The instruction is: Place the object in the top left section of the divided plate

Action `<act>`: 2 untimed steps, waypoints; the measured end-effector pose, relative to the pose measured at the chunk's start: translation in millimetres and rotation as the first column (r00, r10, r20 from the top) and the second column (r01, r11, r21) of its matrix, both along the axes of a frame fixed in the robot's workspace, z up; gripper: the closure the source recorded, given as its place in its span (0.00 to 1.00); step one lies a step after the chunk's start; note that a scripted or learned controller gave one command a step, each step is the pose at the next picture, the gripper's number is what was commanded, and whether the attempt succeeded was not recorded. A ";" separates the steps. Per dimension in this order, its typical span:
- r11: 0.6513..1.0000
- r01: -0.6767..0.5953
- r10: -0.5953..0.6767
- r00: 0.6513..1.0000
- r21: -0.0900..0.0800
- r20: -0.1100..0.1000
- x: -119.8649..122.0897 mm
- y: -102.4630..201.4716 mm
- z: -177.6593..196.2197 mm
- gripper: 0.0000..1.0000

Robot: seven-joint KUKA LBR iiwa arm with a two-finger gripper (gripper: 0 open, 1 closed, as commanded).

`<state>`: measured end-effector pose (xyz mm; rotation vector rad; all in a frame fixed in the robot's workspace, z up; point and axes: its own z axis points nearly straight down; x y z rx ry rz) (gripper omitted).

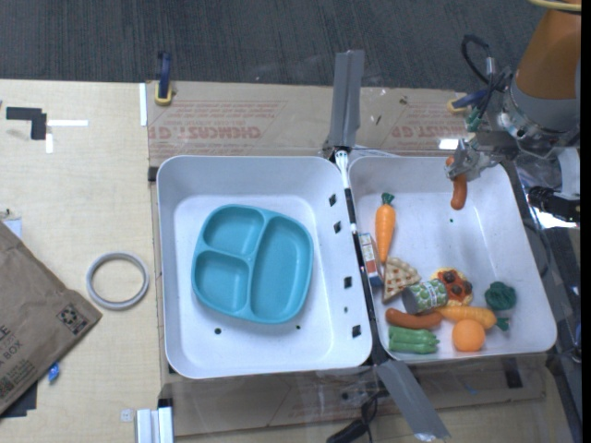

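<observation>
A blue divided plate (251,263) lies in the left bin (180,192), with two small sections on its left and one long section on its right. My gripper (459,168) hangs over the far edge of the right bin (526,247), shut on a small orange-red sausage (458,193) that dangles upright from its fingers. The sausage is well to the right of the plate, above bare bin floor.
The right bin holds a carrot (384,228), a waffle piece (400,276), a can (428,294), a pizza slice (454,285), a second sausage (414,319), green beans (413,341), an orange (469,336) and broccoli (500,295). A tape ring (117,280) lies on the bench at left.
</observation>
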<state>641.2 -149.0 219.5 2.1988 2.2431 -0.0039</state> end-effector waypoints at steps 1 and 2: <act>1.000 0.016 -0.016 1.000 0.001 -0.001 -2.1 102.5 -29.2 1.00; 0.990 0.144 -0.144 0.990 0.001 -0.002 -35.6 151.7 -28.8 1.00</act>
